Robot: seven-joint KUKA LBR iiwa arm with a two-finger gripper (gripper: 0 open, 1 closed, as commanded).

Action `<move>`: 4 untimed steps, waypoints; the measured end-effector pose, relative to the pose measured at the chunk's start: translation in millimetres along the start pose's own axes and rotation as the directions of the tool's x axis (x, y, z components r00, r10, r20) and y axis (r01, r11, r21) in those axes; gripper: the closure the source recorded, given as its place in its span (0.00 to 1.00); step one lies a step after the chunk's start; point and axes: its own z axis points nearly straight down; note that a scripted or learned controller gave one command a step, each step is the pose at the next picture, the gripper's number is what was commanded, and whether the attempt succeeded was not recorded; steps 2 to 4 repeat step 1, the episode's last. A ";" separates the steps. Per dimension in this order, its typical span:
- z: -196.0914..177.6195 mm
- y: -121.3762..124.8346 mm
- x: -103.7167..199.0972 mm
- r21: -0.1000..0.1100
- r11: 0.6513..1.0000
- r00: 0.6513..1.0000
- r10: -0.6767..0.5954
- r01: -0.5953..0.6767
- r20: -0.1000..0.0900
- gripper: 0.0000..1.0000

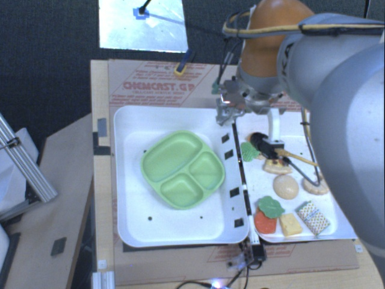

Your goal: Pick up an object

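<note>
My gripper (pixel 242 109) hangs under the orange-banded wrist, over the far left corner of the right bin (pixel 337 229), close to the wall between the two bins. Just in front of it a green leafy piece (pixel 248 151) and a tan biscuit (pixel 277 166) lie in that bin. Further toward the front are a beige bun (pixel 286 186), a flat pale cookie (pixel 316 188), a red tomato piece (pixel 265 223) with a green leaf (pixel 271 207) on it, a yellow block (pixel 290 224) and a patterned packet (pixel 314 217). Nothing shows in the gripper's hold.
The left bin (pixel 129 161) holds a green divided plate (pixel 182 169) at its middle. The large grey arm covers the right bin's right side. A cardboard sheet (pixel 156 84) lies behind the bins, and a shiny square plate (pixel 143 17) beyond that.
</note>
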 end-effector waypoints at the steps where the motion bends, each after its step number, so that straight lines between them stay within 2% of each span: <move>1: -1.1 -7.4 15.8 0.003 1.000 1.000 0.002 -0.002 0.002 1.00; 4: -1.1 -7.4 15.8 0.003 1.000 1.000 0.002 -0.002 0.002 1.00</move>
